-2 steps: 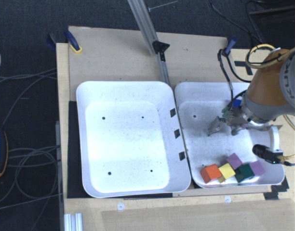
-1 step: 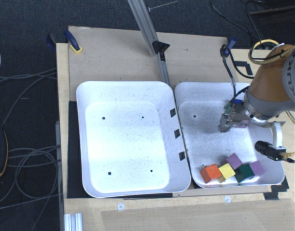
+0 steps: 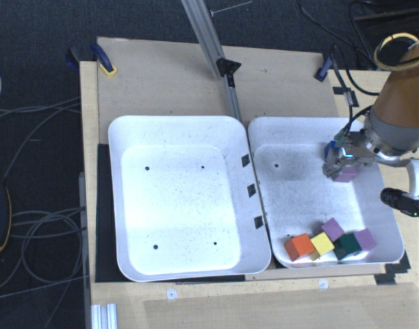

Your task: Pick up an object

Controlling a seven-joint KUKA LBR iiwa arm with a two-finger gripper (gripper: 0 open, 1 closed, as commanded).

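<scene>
Probably light, stiff and easy to pinch: a small pale purple block (image 3: pixel 345 173) just under the gripper (image 3: pixel 341 157) in the right bin (image 3: pixel 291 184), toward its far right side, well apart from the cluster of orange block (image 3: pixel 300 245), yellow block (image 3: pixel 322 243), green block (image 3: pixel 346 246) and two purple blocks (image 3: pixel 333 227) along the near rim. Cannot tell how the gripper stands, nor whether the pale block is actually held. Best taken across two flat opposite faces, squarely, since smooth corners could slip or twist out.
</scene>
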